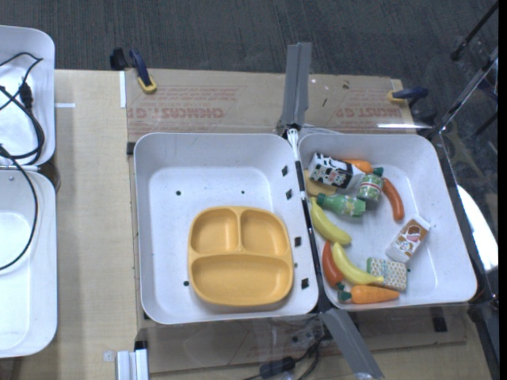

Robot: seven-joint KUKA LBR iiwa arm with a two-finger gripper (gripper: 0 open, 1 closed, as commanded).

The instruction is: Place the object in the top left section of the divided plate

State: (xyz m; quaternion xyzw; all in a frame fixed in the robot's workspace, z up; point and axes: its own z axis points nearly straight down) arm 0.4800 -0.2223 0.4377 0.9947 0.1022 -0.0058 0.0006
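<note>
We look down on two white bins side by side; the left bin [158, 212] bears a yellow divided plate [239, 256], its three sections bare, top left section [214, 232] ready to receive; the toy food [356, 228] waits heaped in the right bin [444, 212]; we cannot tell the gripper's state; open room surrounds the plate.

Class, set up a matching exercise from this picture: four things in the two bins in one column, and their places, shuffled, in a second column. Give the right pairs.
Things:
1. divided plate
2. carrot
3. cow-patterned carton
4. small juice box

Places:
A. right bin, far end
B. left bin
C. right bin, near edge
D. right bin, right side

Pairs: 1-B, 2-C, 3-A, 4-D
</note>
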